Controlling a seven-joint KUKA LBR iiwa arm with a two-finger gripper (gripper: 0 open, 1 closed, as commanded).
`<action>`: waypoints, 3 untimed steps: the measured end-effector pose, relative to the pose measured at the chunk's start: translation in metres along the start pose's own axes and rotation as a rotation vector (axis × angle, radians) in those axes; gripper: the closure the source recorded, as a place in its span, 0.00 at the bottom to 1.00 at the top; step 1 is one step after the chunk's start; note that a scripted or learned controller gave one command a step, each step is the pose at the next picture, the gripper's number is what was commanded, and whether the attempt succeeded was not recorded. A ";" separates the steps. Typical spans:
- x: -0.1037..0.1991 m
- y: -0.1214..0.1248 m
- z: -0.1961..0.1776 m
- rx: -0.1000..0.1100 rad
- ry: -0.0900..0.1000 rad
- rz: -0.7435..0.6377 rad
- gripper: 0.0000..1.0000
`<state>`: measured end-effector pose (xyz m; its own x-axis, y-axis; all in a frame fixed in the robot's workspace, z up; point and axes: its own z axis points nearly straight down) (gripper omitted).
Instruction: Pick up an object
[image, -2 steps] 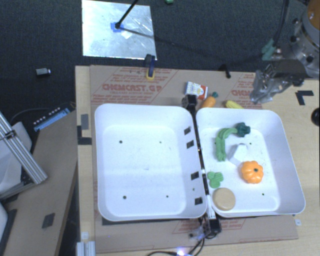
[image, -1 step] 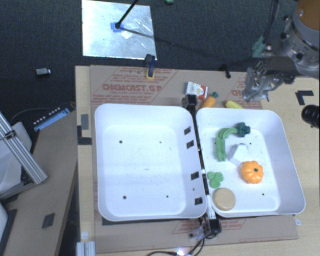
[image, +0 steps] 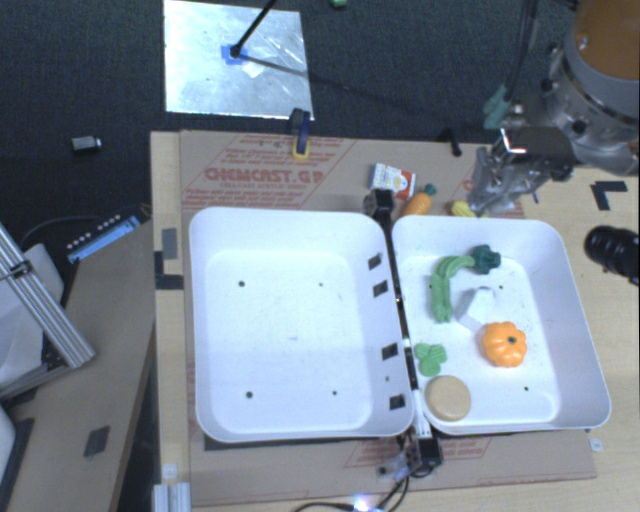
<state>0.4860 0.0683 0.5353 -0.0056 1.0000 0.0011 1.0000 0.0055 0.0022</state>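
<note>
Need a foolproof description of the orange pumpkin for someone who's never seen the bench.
Of the two white bins, take the right bin, the one nearest the arm. The pumpkin sits right of its centre, beside a small white block. It is the bin's one orange, ribbed, round thing; the others are green pieces or a flat tan disc.

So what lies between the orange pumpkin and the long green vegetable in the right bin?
In the camera view, a small white block lies between the orange pumpkin and the long green vegetable, on the right bin's floor.
</note>
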 end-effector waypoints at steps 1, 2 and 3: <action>0.013 0.007 0.000 -0.001 -0.001 0.001 1.00; 0.032 0.014 0.000 0.000 0.000 0.000 1.00; 0.054 0.000 0.000 0.001 0.000 0.000 1.00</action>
<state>0.4860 0.1224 0.5351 -0.0059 1.0000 0.0012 1.0000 0.0059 0.0016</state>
